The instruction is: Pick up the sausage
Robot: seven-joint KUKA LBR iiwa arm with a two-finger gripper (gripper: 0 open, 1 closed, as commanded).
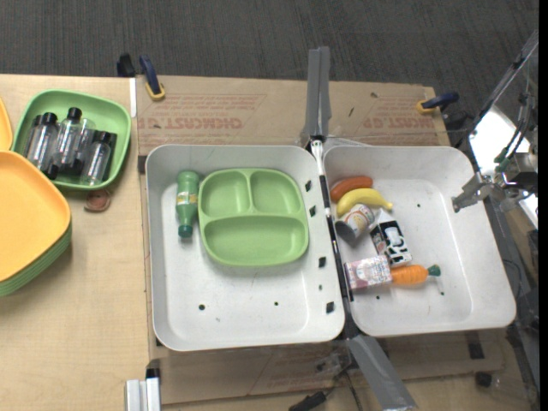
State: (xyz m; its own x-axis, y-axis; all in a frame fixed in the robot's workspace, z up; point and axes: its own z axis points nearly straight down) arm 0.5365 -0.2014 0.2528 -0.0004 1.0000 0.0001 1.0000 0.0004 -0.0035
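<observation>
The sausage point(352, 184) lies near the right bin's point(445, 311) upper-left corner — long axis roughly along that top edge, banana point(363, 201) touching below, open floor rightward. Gripper state: cannot tell.

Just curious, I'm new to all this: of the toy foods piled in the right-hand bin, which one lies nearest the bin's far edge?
The sausage, reddish-brown, lies farthest back, just behind the yellow banana; the carrot lies nearest the front.
</observation>
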